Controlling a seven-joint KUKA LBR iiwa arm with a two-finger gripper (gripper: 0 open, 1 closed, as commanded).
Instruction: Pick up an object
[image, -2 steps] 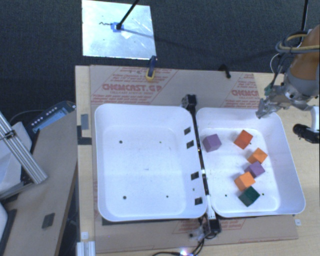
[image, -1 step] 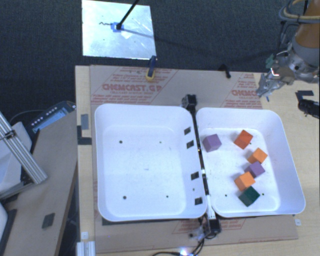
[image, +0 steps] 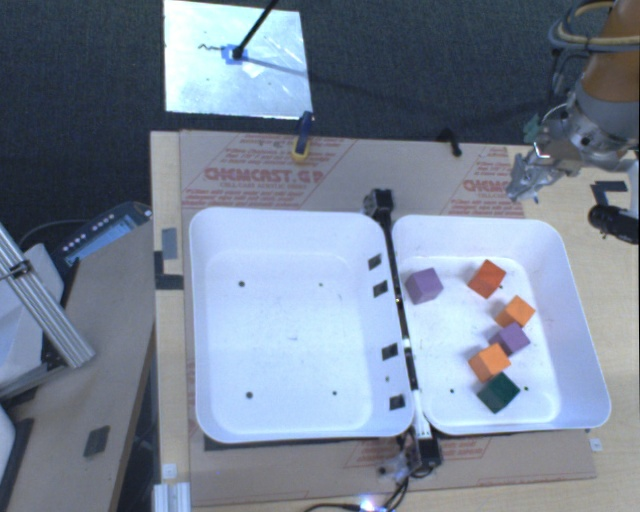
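We see the gripper (image: 524, 186) at the upper right, above the far edge of the right bin (image: 575, 300), over the brown board (image: 330, 165) and not over the bin's floor; nothing sits between its fingers. It is small and blurred there, so we cannot tell how it is set. The arm (image: 600, 95) above it is cut off by the top and right edges, so we make out little more than its orange band and a stretch of grey — plus some looping cable near the corner. In the right bin lie six blocks, all resting on the white floor: a purple block (image: 424, 284) near the dividing wall, an orange block (image: 487, 278) toward the far side, a second orange block (image: 516, 311) just beside a smaller purple block (image: 514, 338), a third orange block (image: 489, 361) touching or nearly touching that purple one, and a dark green block (image: 498, 392) nearest the front. Whether the last four actually touch each other we cannot say — they sit in a tight line. The left bin (image: 210, 300) shows a few small dark spots on its floor. Black clips along the seam between the bins are too small to identify. Beyond the board lies a shiny sheet (image: 237, 80), its top cut off by the frame.
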